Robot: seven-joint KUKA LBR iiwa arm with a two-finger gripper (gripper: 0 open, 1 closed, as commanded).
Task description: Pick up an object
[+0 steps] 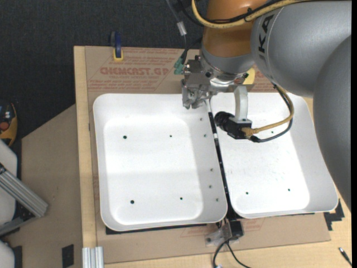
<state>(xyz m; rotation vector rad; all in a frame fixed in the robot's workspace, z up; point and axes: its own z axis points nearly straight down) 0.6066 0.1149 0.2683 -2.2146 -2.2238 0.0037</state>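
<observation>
White left bin (111, 166) | gripper (192, 100) at its far right corner, hold unreadable | no object seen below | risk: grabs nothing or knocks the rim

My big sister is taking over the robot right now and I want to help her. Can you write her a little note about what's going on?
Pincer: hangs over the far right corner of the left bin, close to the seam between the bins. I cannot tell whether it is open or shut, and I see nothing in it.
Things: I can make out no loose object to pick in the left bin or on the visible part of the right bin; the arm hides part of the right bin.
Done: no pick-up shows.
Left: find an object, grab it, lift it.
</observation>
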